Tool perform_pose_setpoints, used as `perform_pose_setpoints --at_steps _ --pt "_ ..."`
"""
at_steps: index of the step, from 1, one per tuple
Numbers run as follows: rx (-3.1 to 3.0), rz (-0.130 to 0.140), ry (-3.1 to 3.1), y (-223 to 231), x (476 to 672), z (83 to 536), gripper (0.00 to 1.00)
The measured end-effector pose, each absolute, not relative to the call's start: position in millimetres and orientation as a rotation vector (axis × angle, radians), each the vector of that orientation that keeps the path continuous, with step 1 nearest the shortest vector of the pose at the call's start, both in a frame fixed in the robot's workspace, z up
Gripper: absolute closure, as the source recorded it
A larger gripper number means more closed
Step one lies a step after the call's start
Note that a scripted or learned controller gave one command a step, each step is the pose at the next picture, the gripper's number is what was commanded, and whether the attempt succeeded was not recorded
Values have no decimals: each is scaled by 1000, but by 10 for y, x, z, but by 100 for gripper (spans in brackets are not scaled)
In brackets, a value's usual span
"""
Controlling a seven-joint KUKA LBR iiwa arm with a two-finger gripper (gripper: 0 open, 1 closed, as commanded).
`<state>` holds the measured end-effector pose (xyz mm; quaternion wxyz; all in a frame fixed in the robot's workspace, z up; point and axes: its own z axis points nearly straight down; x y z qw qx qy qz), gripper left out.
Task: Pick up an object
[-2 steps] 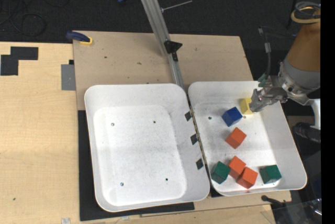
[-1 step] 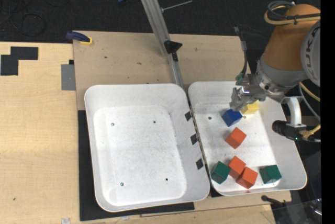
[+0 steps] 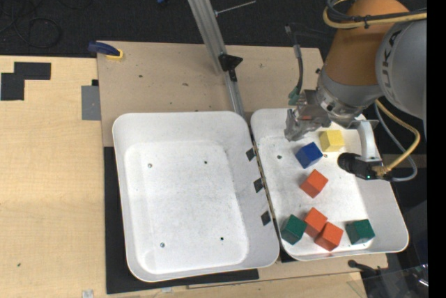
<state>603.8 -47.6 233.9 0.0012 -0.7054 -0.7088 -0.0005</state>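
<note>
The right bin (image 3: 390, 220) holds several cubes. A yellow cube (image 3: 332, 140) and a blue cube (image 3: 308, 154) lie near its far end. An orange cube (image 3: 314, 183) sits mid-bin. Along the near edge are a dark green cube (image 3: 293, 228), two orange cubes (image 3: 316, 221) (image 3: 329, 236) touching each other, and another green cube (image 3: 359, 231). My gripper (image 3: 298, 124) hangs over the bin's far left part, just up-left of the blue cube and left of the yellow one. I see no cube between its fingers.
The left bin (image 3: 139, 129) lies beside the right one, with black clips (image 3: 256, 170) along the shared edge. A slanted aluminium rail (image 3: 205, 18) rises behind the bins. The grey arm with its orange band (image 3: 362, 32) covers the far right.
</note>
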Motion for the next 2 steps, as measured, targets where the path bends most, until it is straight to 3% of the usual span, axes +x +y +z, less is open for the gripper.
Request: perform_pose_setpoints --at_steps 1,2 --pt "-2215 1 -2224 -34 6070 2359 100" --pt "-2215 -1 -2224 489 6243 2407 100"
